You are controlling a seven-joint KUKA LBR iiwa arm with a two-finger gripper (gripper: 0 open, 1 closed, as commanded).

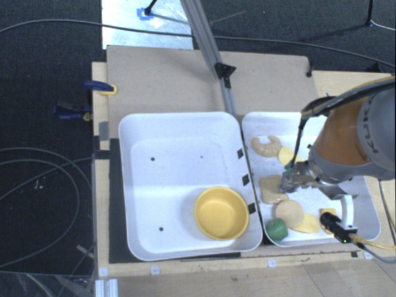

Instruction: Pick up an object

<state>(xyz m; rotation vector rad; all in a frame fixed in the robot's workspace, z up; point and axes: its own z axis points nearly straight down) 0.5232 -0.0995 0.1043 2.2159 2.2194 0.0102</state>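
**Reaching into the right bin for a pick**

Looking down from the fixed camera, I find my gripper (289, 183) low in the right bin (371, 218), right of centre in the frame, with my grey arm and its orange band coming in from the right edge. My tip sits at the upper right corner of a flat tan piece (271, 189), near the divider between the two bins. Whether I touch that piece or hang just above it, I cannot tell, and I cannot tell how my gripper is set either: the tip is small, dark and blurred against the wrist.

Candidates crowd around me. A pale curled piece (266, 146) lies above, toward the bin's upper left. A yellow piece (286, 156) shows just beside my cable. Below me sit a round beige lump (288, 212), a green ball (277, 229) in the bin's lower left corner, and a flat yellow slice (307, 225) touching the lump. The left bin (179, 141) bears a yellow bowl (221, 213) at its lower right.

My judgement: the tan piece is the nearest target, but it lies flat, so I should straddle one edge squarely, go down to the floor, and close before lifting. Its neighbours are close enough to be nudged or caught.
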